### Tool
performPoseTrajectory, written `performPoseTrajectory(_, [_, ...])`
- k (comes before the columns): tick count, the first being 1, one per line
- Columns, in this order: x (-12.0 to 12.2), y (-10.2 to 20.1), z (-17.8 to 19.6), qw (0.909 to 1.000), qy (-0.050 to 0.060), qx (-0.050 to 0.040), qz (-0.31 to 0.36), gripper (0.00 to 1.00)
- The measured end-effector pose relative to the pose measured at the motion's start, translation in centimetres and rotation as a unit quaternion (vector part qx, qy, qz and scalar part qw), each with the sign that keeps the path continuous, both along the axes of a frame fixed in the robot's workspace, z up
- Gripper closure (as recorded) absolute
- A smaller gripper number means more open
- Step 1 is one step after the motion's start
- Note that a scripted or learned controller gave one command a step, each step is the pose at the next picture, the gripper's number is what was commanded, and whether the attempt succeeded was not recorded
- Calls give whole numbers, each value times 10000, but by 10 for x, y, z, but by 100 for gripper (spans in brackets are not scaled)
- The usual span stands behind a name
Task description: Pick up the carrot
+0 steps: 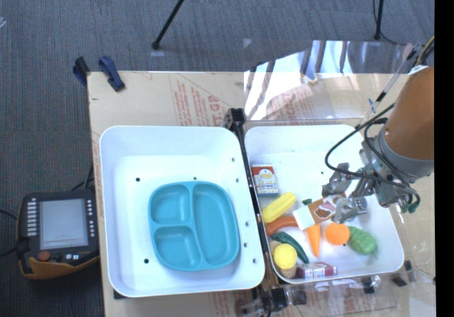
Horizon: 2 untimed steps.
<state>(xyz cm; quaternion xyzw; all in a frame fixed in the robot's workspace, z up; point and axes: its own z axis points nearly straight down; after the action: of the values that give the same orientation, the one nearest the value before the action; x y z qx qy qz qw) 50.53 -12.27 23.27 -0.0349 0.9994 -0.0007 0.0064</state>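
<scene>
Over the right bin (284, 140), your gripper (345, 198) hangs low above the toy food, though you cannot tell how far its fingers are parted or whether they grip anything. Just near and left of it lies the carrot (314, 238), point toward you, beside an orange (337, 233) and a green vegetable (362, 241). Further left sit a corn cob (279, 206), a small red box (264, 179), a dark cucumber (291, 245) and a lemon (284, 257). Your grey arm (411, 128) enters from the right. On the desk's (163, 99) left side, the left bin (124, 167) holds a blue divided plate (193, 225).
</scene>
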Motion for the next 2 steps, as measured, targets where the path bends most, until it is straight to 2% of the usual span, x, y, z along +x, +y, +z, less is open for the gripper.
performPoseTrajectory(1, [-2,0,-5,10000,56,13,-7,0])
performPoseTrajectory(2, [2,-52,-133,9954,59,17,-959,0])
